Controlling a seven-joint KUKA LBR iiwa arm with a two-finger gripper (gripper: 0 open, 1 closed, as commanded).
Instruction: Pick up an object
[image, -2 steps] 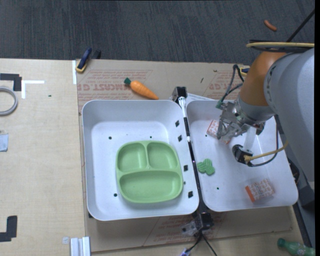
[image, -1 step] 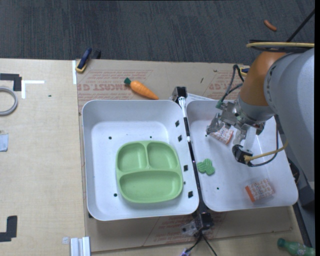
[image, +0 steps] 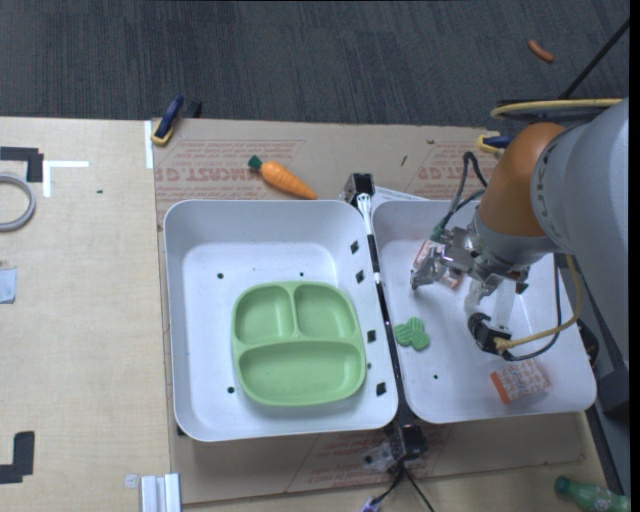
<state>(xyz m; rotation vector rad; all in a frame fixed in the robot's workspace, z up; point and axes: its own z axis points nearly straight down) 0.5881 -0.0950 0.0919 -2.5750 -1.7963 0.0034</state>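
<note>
- A dark grey carpet (image: 300, 50) fills the top of the view, and a small orange-brown scrap (image: 540, 50) lies on it at the upper right.
- Below the carpet is a tan bench (image: 80, 350); a cardboard sheet (image: 230, 150) under the bins carries reddish printed lettering, upside down from here and too broken to read.
- The grey arm (image: 590, 180) comes in from the right over the right bin, its orange band (image: 515, 190) above the wrist.
- The left white bin (image: 200, 300) holds a green divided plate (image: 298, 343) with three compartments, lying flat toward the lower middle; bare floor shows along the bin's top and left sides.
- The right white bin (image: 450, 385) sits edge to edge with the left one, black clips along the shared rim.
- The gripper (image: 440, 272) hangs over the upper middle of the right bin, pointing left; I cannot tell how it is set or whether it grasps anything.
- A small packet with red and white print (image: 520, 381) lies in the right bin's lower right corner, close to the rim; its print is too small to read.
- A green clover-shaped toy (image: 411, 333) lies on the right bin's floor near the left wall, below the gripper and apart from it, with open floor below and to its right.
- An orange toy carrot (image: 283, 177) with a green top lies on the cardboard just above the left bin.
- A blue and yellow clamp (image: 168, 118) sits at the cardboard's top left corner.
- A green bottle (image: 592, 492) lies at the bottom right, off the bins.
</note>
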